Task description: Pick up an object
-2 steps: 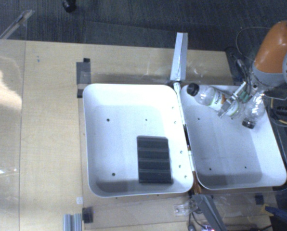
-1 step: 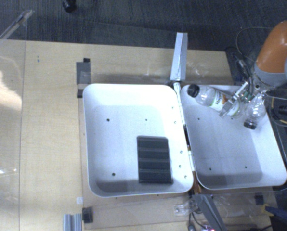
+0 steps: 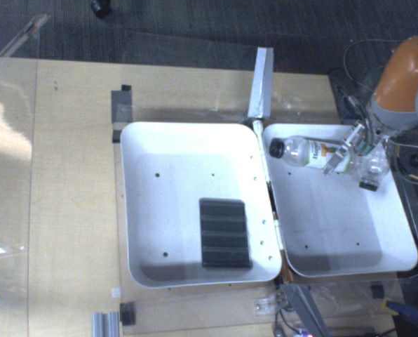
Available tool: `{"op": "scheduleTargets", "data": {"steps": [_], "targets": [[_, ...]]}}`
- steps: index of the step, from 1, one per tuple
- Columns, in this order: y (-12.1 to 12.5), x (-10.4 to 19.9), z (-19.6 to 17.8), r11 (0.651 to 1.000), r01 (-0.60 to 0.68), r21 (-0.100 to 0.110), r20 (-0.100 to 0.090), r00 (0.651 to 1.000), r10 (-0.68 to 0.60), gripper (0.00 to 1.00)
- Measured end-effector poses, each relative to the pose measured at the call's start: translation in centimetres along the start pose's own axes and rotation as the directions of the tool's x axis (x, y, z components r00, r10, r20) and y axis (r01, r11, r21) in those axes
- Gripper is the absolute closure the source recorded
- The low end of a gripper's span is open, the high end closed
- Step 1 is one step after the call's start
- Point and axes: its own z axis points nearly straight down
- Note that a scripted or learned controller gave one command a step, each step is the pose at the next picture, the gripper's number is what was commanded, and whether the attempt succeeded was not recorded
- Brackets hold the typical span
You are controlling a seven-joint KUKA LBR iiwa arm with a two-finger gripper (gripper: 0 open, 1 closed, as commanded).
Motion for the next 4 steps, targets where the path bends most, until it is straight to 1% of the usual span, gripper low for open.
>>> {"op": "scheduleTargets", "data": {"steps": [1,2,3,4], "targets": [[0.8,1.4,0.3,1.0,0.005,0.016,0.024,1.0,-0.006,0.0],[1.1,2.2,0.4,1.0,-0.019,0.016,0.035,0.999,0.018,0.0],[0.4,1.1,0.1,0.995,-0.103,0.0,-0.006,0.995,0.103,0.0],[1.2,1.6,0.2,0.995,-0.099,0.02,0.014,0.995,0.099,0.0]]}}
